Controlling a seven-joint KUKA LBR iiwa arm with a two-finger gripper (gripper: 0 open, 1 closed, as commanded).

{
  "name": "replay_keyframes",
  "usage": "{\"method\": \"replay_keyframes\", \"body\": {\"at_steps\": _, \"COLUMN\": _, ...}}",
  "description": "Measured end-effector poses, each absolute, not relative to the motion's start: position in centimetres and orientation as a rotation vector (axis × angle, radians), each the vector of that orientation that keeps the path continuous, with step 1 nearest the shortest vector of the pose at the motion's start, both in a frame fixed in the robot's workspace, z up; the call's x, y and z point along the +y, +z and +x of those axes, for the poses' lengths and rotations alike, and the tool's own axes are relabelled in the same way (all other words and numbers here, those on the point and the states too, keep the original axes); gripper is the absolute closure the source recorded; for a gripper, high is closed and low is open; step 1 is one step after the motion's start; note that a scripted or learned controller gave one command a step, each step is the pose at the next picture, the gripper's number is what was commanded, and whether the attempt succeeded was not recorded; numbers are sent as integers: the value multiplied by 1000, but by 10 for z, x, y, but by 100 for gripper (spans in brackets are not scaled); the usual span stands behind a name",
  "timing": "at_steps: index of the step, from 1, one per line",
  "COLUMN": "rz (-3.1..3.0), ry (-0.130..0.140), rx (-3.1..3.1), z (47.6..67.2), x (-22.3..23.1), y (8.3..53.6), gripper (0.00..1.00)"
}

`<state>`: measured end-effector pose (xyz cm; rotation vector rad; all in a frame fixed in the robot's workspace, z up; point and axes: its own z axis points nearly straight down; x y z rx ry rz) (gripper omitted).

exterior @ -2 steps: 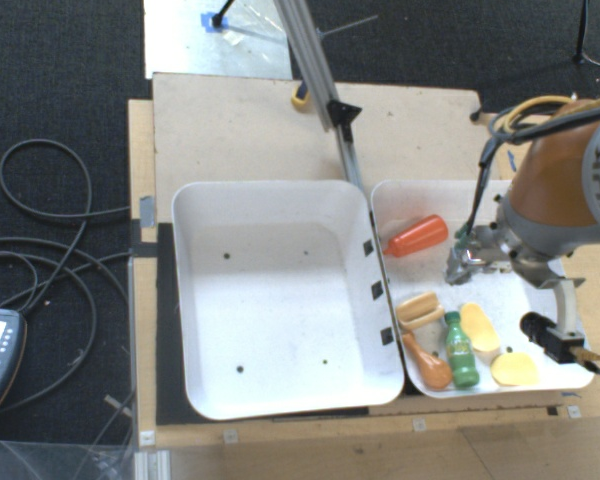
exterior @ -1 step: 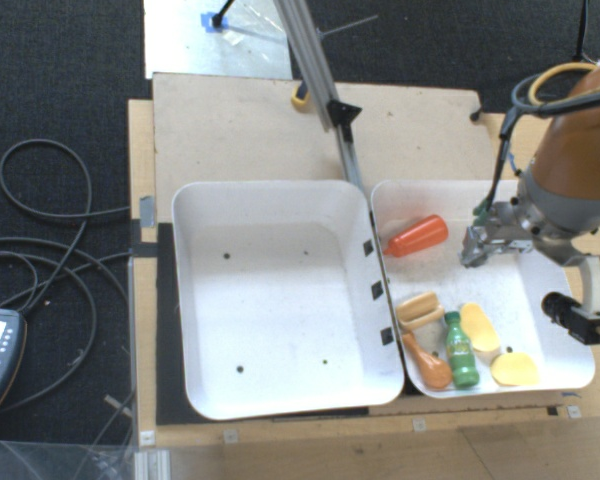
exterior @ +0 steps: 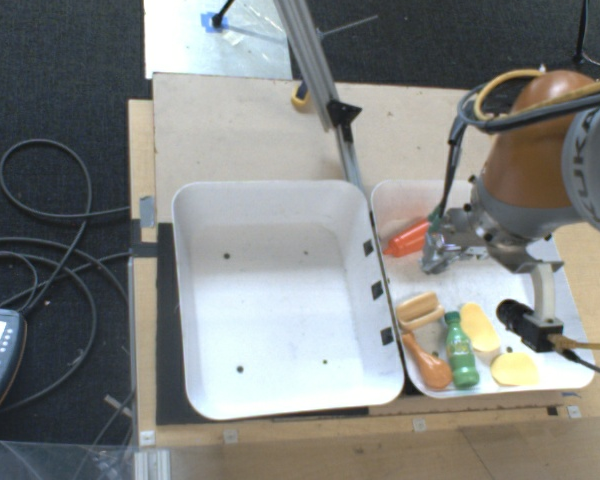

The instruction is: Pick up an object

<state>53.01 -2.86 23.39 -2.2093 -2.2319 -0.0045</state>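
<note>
The pincer point(exterior: 438, 258) hangs low over the far half of the right-hand shallow white plastic bin point(exterior: 390, 200), at the end of the grey arm with its orange band point(exterior: 535, 133). Whether it is released or clenched cannot be told from this angle; its metal tip is small and partly masked by the wrist, and nothing can be seen caught in it.

Closest to the pincer is the orange carrot-shaped plastic toy point(exterior: 410, 238). It lies just to the pincer's left and slightly farther from the camera, so close that the two seem to touch, though contact cannot be confirmed. Its long axis runs roughly left to right across the bin, the thicker end toward the pincer and the narrower end toward the dividing wall. This is the relation the coming move turns on: judging by the layout, the pincer would need a short shift left and a closing line across that long axis to take it.

Nearer the camera than the pincer, well apart from it, sits a cluster: a tan bun-shaped hot dog toy point(exterior: 418, 310), an orange drumstick-shaped toy point(exterior: 427, 362), a small green plastic bottle point(exterior: 461, 348), a pale yellow oblong toy point(exterior: 479, 328) and a yellow rounded toy point(exterior: 515, 369).

Far to the pincer's left stands the left-hand white bin point(exterior: 270, 193), on the pale board surface point(exterior: 230, 128).
</note>
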Motion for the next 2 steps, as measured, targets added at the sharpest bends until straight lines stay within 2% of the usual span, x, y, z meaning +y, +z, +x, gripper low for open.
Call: {"method": "replay_keyframes", "body": {"at_steps": 2, "rz": -2208, "ry": -3, "rx": -2232, "z": 512, "x": 69, "y": 225, "gripper": 100}}
